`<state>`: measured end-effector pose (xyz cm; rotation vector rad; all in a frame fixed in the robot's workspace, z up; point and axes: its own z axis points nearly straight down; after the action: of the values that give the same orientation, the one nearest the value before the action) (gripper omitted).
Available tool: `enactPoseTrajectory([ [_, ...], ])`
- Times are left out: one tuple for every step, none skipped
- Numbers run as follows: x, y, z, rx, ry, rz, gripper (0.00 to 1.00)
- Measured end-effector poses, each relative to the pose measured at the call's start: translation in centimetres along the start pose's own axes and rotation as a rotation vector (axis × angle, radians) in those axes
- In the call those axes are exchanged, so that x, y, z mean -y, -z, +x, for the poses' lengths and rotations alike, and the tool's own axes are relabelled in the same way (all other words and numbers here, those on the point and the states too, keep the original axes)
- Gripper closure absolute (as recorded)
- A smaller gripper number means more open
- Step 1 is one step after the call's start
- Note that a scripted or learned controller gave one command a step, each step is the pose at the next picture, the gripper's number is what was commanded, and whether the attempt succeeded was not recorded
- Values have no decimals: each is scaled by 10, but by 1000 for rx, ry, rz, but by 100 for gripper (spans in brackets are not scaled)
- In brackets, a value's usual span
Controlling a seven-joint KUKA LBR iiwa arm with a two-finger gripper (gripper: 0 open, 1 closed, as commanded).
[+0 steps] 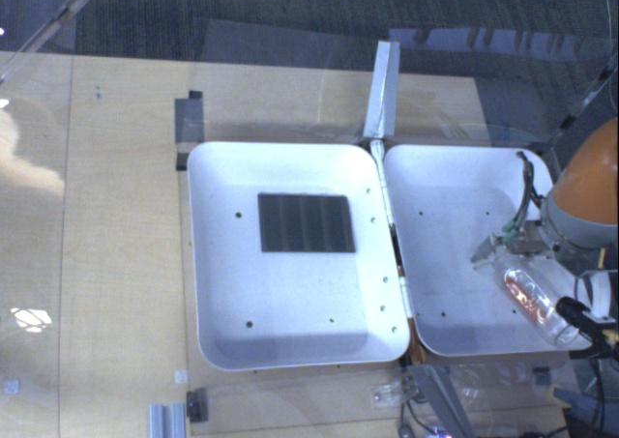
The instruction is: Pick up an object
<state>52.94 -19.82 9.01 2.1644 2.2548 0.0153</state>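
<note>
Gripper (495, 245) state is something you cannot tell. Your arm (585, 189) is reaching over the right bin (435, 233), where a clear plastic bottle (535, 301) is lying just beside it.

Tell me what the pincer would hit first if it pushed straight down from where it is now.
Most likely the floor of the right bin. The pincer points down over it, beside a clear plastic bottle lying nearer the front. Depth is hard to judge.

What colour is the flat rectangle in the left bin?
Dark grey with faint vertical stripes; the rectangle shows in the camera view.
</note>
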Motion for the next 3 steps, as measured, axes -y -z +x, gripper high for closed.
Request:
enactPoseTrajectory([
  [-3, 12, 1, 1, 3, -7, 100],
  [-2, 12, 1, 1, 2, -5, 0],
  [8, 4, -6, 2, 39, -8, 0],
])
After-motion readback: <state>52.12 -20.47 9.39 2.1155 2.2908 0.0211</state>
